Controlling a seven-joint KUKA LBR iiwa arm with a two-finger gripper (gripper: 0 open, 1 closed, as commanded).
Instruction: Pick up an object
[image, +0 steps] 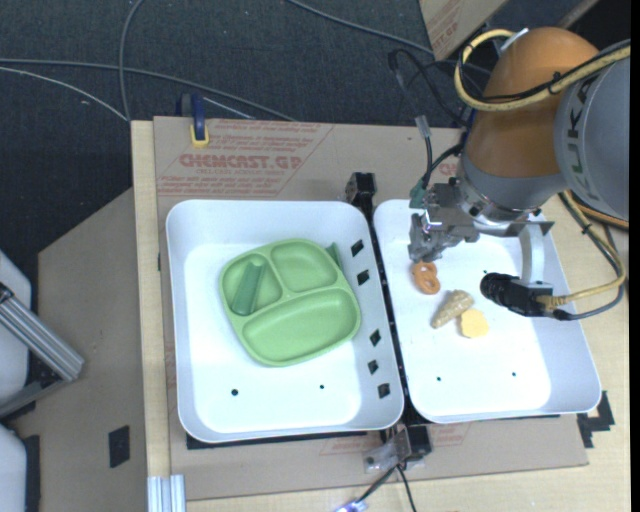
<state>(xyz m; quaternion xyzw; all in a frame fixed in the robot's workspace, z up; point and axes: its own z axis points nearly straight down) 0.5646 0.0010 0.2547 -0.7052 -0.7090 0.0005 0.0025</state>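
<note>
Tabletop (100, 330) carries two white bins. Tool (427, 250) low in right bin (560, 385), just above orange ring (427, 278); grip state unreadable. Green divided plate (290, 300) in left bin (200, 370).

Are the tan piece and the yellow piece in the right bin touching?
Touching. The camera view shows the tan piece lying against the yellow piece with no white bin floor between them.

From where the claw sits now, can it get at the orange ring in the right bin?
Probably yes. The claw hangs just above the orange ring, with nothing between them. The tan piece and yellow piece lie apart, lower in the right bin.
</note>
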